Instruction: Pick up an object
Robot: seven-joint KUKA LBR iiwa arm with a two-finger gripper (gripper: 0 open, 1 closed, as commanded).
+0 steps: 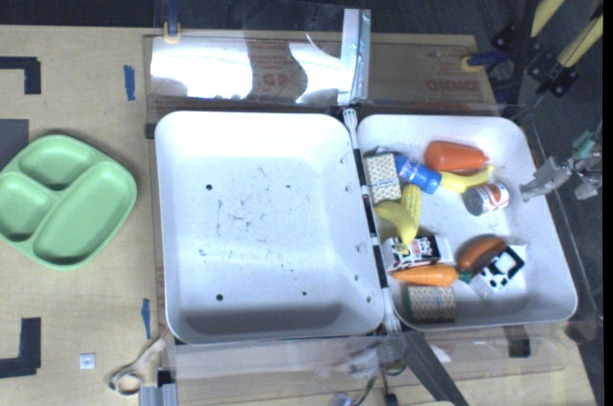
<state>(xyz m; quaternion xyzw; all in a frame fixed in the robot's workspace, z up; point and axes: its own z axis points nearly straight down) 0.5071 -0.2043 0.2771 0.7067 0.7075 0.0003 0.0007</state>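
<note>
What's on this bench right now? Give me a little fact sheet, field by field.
left bin: shallow white bin, scuffed floor
right bin: shallow white bin crowded with toy food
toy food: orange carrot, yellow corn cob, orange oval piece
outside bins: green divided plastic plate, at left
gripper: metal gripper at right bin's right rim

I can't read much here. The brown cardboard panel [431, 83] behind the right bin [551, 232] carries faint reddish printed lettering, too blurred for me to make out. In that bin, a small white card [414, 251] just above the carrot [426, 276] has black and red print, illegible. Right of the carrot, a black-and-white square-patterned tag [502, 268] shows blocks, no letters. I read no numbers or brands anywhere.
</note>
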